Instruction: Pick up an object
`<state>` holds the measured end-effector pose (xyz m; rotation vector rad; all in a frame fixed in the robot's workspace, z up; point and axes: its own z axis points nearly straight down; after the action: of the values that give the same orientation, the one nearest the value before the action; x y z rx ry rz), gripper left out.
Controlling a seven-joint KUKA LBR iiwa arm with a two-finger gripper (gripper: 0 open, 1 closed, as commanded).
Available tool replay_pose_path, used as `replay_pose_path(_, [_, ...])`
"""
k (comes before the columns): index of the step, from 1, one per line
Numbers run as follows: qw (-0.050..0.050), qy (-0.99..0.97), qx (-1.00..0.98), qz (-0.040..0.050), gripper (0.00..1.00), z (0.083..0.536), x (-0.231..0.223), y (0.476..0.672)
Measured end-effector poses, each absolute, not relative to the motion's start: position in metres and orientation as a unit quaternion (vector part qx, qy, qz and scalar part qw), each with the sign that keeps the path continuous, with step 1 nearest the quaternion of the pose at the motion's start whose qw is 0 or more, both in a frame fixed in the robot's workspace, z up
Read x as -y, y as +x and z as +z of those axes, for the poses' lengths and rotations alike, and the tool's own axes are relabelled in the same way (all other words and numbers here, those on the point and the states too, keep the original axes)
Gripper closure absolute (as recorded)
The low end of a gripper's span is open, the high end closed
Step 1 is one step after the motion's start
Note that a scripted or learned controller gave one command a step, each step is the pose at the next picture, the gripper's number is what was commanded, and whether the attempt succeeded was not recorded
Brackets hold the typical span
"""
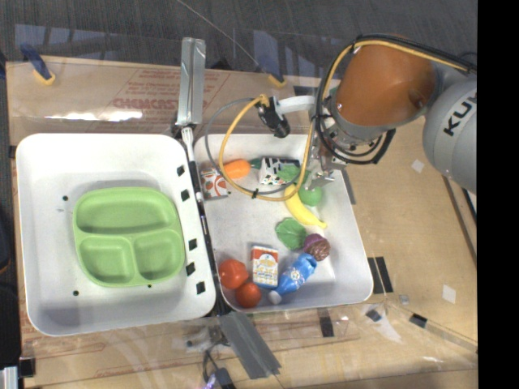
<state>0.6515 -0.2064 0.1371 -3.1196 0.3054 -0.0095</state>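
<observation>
**Tool low over the right bin**

Tomatoes (pixel 238 282) lie at the bin's (pixel 350 275) near edge. Toward its far right corner the tool (pixel 318 177) touches a round green fruit (pixel 310 194) beside a banana (pixel 302 211); finger state: cannot tell.

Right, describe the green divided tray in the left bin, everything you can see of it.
The green tray is a light lime-green plate that looks like moulded plastic, rectangular with rounded corners. It has three compartments: one wide section along the far side and two smaller ones along the near side, split by raised ridges. It lies flat and face up, turned a little askew, near the middle of the left bin, resting on the bin's white floor. Nothing lies in it and nothing else touches it.
</observation>
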Motion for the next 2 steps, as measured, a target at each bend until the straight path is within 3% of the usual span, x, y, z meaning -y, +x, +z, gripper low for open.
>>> replay_pose_path(2, [0.009,-0.995,-0.095,-0.0137,1.0,0.153,0.2,0.663])
